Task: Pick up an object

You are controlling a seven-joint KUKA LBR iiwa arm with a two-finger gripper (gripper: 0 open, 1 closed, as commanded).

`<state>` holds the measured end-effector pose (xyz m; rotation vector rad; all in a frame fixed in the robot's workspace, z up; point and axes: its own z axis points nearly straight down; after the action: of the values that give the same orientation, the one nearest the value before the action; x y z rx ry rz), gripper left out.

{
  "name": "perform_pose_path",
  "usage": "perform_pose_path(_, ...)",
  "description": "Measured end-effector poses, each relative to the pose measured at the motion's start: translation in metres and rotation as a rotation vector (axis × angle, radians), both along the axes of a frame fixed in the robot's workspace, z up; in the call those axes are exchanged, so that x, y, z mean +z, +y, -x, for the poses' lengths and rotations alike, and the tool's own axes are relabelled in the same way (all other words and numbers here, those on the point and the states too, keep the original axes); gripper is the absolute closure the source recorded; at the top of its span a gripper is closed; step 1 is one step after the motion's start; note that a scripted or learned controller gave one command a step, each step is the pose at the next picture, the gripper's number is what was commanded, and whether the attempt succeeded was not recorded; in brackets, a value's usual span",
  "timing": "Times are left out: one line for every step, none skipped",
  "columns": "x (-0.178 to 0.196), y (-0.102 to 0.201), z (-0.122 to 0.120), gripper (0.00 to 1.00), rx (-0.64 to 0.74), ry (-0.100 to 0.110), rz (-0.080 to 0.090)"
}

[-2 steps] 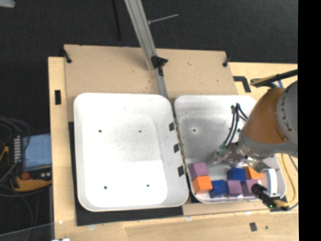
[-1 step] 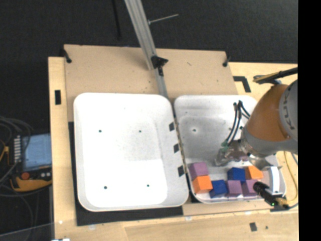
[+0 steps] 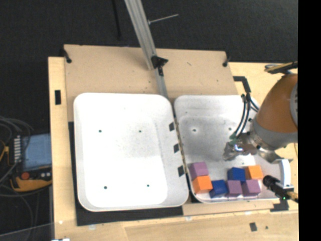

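Observation:
Several small blocks lie along the near edge of the right bin [image 3: 205, 114]. A purple block [image 3: 198, 169] sits on the left with an orange block [image 3: 202, 184] just in front of it. A blue block [image 3: 218, 188], a purple block [image 3: 234, 187] and another purple block [image 3: 251, 187] form the front row. Behind them are a blue block [image 3: 236, 174] and an orange block [image 3: 254, 171]. My gripper [image 3: 233, 151] hangs over the right bin, just behind the blue and orange blocks, with nothing seen in it.
The left bin [image 3: 123, 149] lies beside the right one. A slanted metal rail [image 3: 143, 31] rises from the back between the bins. The arm's orange-banded wrist [image 3: 281, 109] covers the right bin's far right side.

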<state>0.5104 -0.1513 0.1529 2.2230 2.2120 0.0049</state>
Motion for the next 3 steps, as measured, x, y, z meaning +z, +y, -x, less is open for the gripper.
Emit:
perform_pose_path(0.063,0.003,0.002,1.00,0.008,-0.003,0.001)
perform_pose_path(0.108,0.002,0.000,1.00,0.010,-0.001,0.000)
perform_pose_path(0.110,0.051,-0.026,1.00,0.013,0.003,-0.003)
